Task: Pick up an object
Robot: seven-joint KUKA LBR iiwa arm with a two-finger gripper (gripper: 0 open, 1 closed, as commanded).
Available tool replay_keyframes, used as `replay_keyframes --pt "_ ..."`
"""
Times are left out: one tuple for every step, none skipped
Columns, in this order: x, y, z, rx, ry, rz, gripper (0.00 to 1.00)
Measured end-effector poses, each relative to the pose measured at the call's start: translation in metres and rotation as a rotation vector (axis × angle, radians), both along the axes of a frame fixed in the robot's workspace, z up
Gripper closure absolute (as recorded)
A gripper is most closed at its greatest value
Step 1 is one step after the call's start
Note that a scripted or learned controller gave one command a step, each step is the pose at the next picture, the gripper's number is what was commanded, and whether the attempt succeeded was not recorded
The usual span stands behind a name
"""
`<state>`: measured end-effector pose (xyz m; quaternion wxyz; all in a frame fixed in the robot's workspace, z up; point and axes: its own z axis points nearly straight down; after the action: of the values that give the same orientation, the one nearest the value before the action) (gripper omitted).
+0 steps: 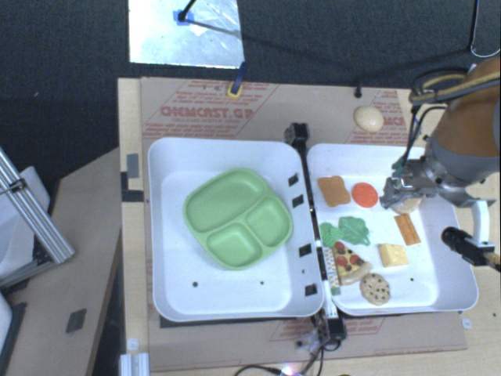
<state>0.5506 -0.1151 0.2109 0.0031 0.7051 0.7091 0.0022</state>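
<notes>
**Colours & patterns on the bench**

L bin [168, 233]: plain white, w/ a pale green three-part plate [238, 218] at centre. R bin [454, 284]: white too.

In R bin: tan-orange toast [333, 191] at 10 o'clock; round red-orange slice [364, 194] just past it twd 12; dark green leafy piece [346, 230] at 9; pizza slice [348, 263] at 7, yellow w/ red & green dots, brown crust; beige cookie [376, 289] w/ dark chips at 6; pale yellow cheese block [393, 254] near centre; orange-brown strip [407, 229] above it.

Cream egg-like thing [369, 118] beyond R bin at 12. Bench board [203, 108] tan w/ red print. Arm [470, 124] orange-brown over grey. Silvery sheet [186, 22] w/ blue patch, far L at 11.
</notes>
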Motion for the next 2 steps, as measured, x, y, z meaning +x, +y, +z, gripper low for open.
replay_keyframes --pt "0.001 0.0 0.014 0.001 0.005 0.0 1.0" --pt "-0.006 0.057 0.024 0.004 0.006 0.005 1.0"
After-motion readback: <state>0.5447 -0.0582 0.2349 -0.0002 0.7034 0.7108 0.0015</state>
